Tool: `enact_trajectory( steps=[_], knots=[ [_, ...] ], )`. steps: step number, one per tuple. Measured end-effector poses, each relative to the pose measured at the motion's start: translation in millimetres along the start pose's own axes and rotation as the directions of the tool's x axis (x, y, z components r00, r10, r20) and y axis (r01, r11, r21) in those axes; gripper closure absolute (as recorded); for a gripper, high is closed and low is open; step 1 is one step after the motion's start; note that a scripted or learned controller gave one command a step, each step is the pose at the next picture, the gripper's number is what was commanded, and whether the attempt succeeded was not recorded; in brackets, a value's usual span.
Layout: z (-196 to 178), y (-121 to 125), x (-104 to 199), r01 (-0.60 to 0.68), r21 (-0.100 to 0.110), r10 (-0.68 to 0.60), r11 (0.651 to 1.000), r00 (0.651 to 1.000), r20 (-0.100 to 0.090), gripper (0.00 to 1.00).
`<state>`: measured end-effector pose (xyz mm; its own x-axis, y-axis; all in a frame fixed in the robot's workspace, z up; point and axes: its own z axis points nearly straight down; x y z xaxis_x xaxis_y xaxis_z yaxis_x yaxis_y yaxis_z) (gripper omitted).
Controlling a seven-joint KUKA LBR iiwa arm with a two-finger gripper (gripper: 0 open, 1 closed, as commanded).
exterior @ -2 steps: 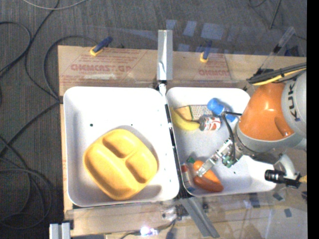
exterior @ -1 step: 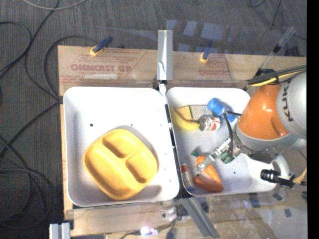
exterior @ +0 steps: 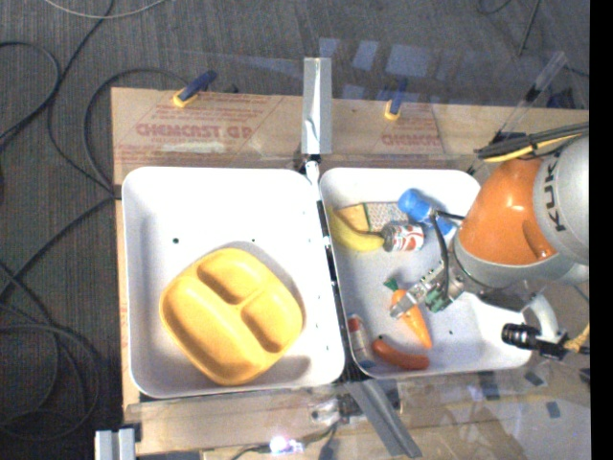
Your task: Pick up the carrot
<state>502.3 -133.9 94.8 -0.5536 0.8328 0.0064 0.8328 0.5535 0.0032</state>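
Camera view, first question: where is the carrot?

— The carrot (exterior: 413,323) lies in the right bin (exterior: 469,185), in the near half, about in the middle from left to right. Its orange body points toward the near side and its green top (exterior: 393,284) is at the far-left end.

— And the gripper?

— The gripper (exterior: 427,293) is low, just beside the far end of the carrot, coming from the right. I cannot tell whether its jaws are apart or together, because the tips are small and mixed with the green part. I also cannot tell whether it touches the carrot.

— What is around the carrot?

— Near to it, close to the bin wall, lies a red sausage (exterior: 400,355). On the left, by the middle wall, there is a small red and white thing (exterior: 355,329). Farther away I see a banana (exterior: 352,230), then a crumpled can (exterior: 404,238), and a blue object (exterior: 416,203) beside it.

— And the arm?

— The orange band (exterior: 508,214) of the arm is above the right part of this bin.

— The other bin?

— The left bin (exterior: 144,209) holds a yellow divided plate (exterior: 232,312), well apart from the carrot.
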Motion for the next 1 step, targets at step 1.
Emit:
enact_trajectory(
  steps=[1],
  knots=[
    [-84.0, 67.9, 57.3, -0.097, 0.011, 0.097, 0.995, 0.995, 0.003, 1.00]
  ],
)
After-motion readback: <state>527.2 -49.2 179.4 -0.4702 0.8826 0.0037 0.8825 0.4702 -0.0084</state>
